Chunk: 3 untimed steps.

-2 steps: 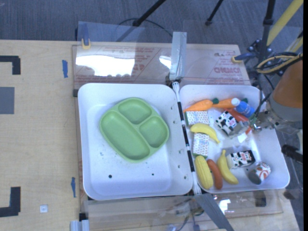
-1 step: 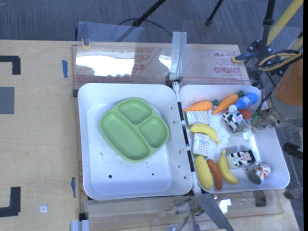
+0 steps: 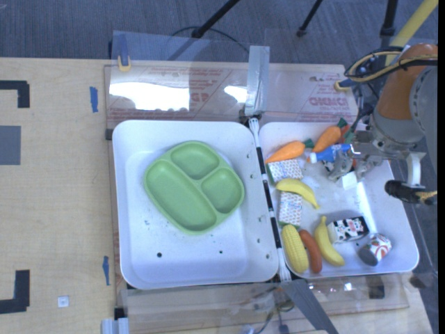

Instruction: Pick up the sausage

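The sausage (image 3: pixel 311 250), a short reddish-brown piece, lies at the front of the right bin (image 3: pixel 398 218). It is wedged between a yellow corn cob (image 3: pixel 294 248) on its left and a banana (image 3: pixel 329 243) on its right. My gripper (image 3: pixel 343 164) hangs low over the back of the same bin, well behind the sausage, beside a small blue and white bottle (image 3: pixel 325 156). Nothing can be made out in its grasp.
The right bin also holds two carrots (image 3: pixel 286 151) (image 3: pixel 327 138), a second banana (image 3: pixel 297 191), two waffle-like squares (image 3: pixel 291 208), a black and white toy (image 3: pixel 346 228) and a grey and red ball (image 3: pixel 375 248). A green divided plate (image 3: pixel 195 185) lies in the left bin (image 3: pixel 139 242).
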### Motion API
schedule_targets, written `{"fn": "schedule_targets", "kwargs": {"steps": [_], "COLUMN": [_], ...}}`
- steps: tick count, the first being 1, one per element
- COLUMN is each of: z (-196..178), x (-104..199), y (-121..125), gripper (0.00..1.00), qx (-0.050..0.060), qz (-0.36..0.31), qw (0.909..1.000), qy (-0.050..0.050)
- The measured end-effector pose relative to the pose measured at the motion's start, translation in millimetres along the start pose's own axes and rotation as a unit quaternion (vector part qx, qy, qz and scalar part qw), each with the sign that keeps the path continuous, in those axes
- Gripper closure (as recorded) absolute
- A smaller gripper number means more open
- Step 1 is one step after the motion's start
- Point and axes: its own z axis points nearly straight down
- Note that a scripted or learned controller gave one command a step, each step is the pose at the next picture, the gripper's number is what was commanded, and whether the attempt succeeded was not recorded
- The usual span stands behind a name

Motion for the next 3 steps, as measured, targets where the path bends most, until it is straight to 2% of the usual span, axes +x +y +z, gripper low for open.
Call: {"fn": "schedule_targets", "kwargs": {"steps": [1, 2, 3], "z": [-5.3, -0.7, -2.2], "x": [1.9, 41.5, 86.9], "y": [-2.5, -17.7, 2.9], "gripper": [1.00, 1.00, 1.00], "qx": [0.006, -0.034, -0.031], "qz": [-0.002, 0.176, 0.385], "qw": [1.0000, 0.9838, 0.9222], "qy": [0.000, -0.001, 0.009]}}
